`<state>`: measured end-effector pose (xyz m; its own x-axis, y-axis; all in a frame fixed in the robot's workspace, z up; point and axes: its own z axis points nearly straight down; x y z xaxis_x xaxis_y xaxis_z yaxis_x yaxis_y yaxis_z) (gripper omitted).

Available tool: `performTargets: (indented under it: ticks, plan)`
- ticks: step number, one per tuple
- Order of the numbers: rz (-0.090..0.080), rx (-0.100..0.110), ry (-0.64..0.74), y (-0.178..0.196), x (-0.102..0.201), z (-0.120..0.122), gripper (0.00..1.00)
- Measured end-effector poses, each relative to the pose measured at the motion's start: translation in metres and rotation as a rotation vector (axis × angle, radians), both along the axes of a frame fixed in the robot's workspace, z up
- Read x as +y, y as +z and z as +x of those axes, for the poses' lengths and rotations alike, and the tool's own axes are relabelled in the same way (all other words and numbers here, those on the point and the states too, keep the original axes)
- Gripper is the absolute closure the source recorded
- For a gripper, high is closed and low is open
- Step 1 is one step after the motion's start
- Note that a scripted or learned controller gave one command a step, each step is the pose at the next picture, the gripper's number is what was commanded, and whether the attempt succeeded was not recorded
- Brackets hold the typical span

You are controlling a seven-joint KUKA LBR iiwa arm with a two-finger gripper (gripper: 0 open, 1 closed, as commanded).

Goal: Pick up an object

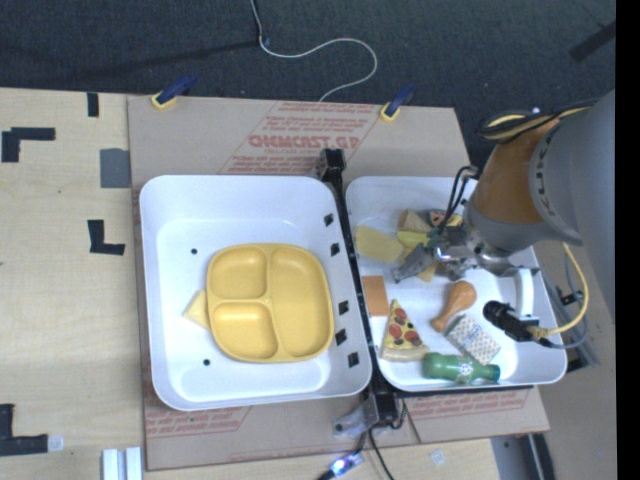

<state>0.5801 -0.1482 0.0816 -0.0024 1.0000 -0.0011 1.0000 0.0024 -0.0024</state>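
The arm (545, 183) reached in from the right and bent down over the right bin (370, 193), its orange band above the toys, presumably because every graspable piece lay there. The left bin (160, 208) held a yellow divided plate (268, 301) with a yellow wedge (194, 309) poking out from under its left edge, well apart from the arm. In the right bin the toys lay loose and close together (the kind of clutter a program picks from at random): a green bottle (458, 369) along the near wall, a pizza slice (402, 332) beside an orange block (374, 295), a drumstick (455, 302), a patterned packet (473, 340) and a pale yellow piece (376, 244). The gripper (418, 261) pointed left and down, its grey fingers apparently a little parted and nothing visibly between them. The likeliest target, the pale yellow piece, lay just beside the tips to their left, with the drumstick near on the other side.
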Motion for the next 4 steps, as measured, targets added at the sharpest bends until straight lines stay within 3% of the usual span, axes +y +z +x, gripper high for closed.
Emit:
performTargets:
  ticks: [1,3,4]
  plan:
    - [0.0,-0.003,0.0,0.013,0.0,0.001,1.0]
    - [0.001,-0.005,0.0,0.118,0.006,0.001,1.0]
    - [0.001,-0.004,0.0,0.144,0.007,0.001,1.0]
